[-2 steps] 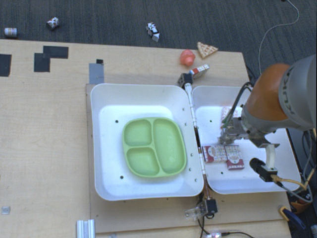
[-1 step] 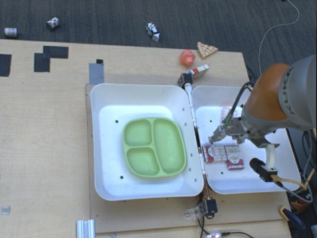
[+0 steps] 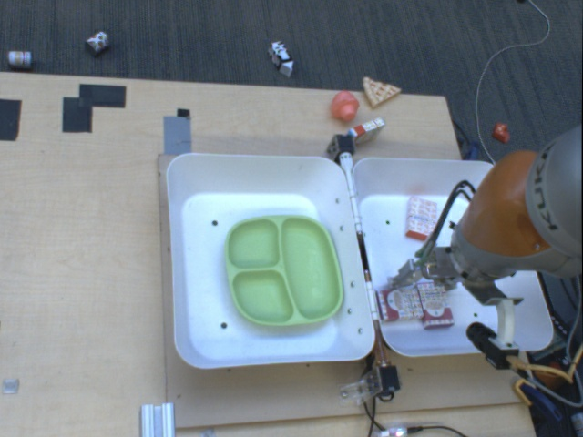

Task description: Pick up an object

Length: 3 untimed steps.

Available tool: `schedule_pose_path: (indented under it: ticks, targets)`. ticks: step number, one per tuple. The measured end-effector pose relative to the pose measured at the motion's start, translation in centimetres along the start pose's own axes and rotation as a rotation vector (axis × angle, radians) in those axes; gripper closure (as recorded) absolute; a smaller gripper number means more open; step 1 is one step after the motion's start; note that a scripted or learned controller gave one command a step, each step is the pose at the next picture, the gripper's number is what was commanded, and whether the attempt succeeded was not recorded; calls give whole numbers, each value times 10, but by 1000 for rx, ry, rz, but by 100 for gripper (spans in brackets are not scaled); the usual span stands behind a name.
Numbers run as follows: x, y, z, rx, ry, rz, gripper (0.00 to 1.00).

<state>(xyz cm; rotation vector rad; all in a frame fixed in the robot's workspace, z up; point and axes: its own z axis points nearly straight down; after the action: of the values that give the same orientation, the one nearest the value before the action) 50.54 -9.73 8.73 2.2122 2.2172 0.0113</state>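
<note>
Two red-and-white packets lie in the right bin point(image 3: 392, 198). The smaller packet point(image 3: 422, 217) is near the bin's middle, and the larger flat packet point(image 3: 417, 304) rests by the front left wall. My gripper point(image 3: 421, 272) hangs low just above the larger packet's back edge, and the grey arm with its orange band point(image 3: 506, 212) comes in from the right. In the left bin point(image 3: 196, 244) sits a green divided plate point(image 3: 283, 270).
Behind the bins, a red ball point(image 3: 344, 106), a toy pizza slice point(image 3: 381, 90) and a small red-and-white tube point(image 3: 369, 128) lie on the bench. Small bits are scattered on the dark floor beyond.
</note>
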Motion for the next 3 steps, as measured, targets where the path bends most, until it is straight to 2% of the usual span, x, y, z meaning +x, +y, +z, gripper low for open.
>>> schedule_pose_path:
  ticks: [1,2,3]
  targets:
    - [0,2,-11,-7,-2,-1,100]
    - [0,2,-11,-6,-1,-1,0]
    - [0,4,-22,-10,-1,-3,100]
